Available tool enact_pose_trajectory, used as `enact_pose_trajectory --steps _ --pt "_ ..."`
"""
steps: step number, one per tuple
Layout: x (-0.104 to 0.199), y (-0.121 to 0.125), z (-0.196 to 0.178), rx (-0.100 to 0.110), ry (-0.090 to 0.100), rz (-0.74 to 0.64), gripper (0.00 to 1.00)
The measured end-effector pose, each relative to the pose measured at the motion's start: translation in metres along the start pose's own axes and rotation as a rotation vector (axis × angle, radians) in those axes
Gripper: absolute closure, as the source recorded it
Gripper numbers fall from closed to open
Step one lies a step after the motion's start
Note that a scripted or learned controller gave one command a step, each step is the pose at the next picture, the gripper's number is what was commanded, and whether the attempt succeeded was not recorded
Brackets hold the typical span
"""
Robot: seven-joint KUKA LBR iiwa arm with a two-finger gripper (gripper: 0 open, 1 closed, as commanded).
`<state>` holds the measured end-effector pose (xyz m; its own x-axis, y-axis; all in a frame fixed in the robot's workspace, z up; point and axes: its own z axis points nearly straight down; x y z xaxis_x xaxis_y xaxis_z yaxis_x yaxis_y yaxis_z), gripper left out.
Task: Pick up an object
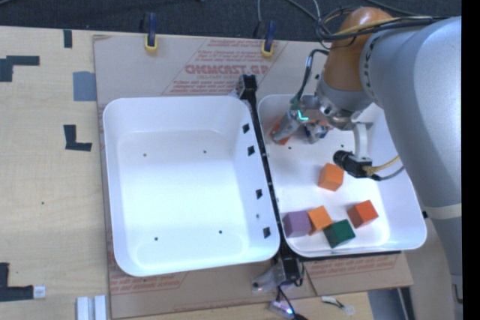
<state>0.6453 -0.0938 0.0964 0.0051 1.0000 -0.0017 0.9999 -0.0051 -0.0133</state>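
Observation:
My gripper is low over the far left part of the right bin, below the orange band of the wrist. A small reddish-orange object lies right by the gripper's left side, close to the divider between the bins; I cannot tell if it is held. Nearer the front of the same bin lie an orange block, a purple block, a second orange block, a green block and a red-orange block.
The left bin stands beside the right one, joined by a black clip rail. Both rest on a cardboard sheet held by two yellow clamps. The big grey arm body overhangs the right bin's right side. Cables trail behind.

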Motion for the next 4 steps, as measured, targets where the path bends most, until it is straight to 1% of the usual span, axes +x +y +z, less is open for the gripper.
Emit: enact_pose_trajectory --steps 1,2,3,4 --pt "0.0 0.001 -0.011 -0.003 0.0 -0.001 1.0" --pt "0.0 0.001 -0.011 -0.003 0.0 -0.001 0.0" --pt "0.0 0.001 -0.021 -0.003 0.0 0.0 1.0" --pt "0.0 0.001 -0.021 -0.003 0.0 0.0 0.0"
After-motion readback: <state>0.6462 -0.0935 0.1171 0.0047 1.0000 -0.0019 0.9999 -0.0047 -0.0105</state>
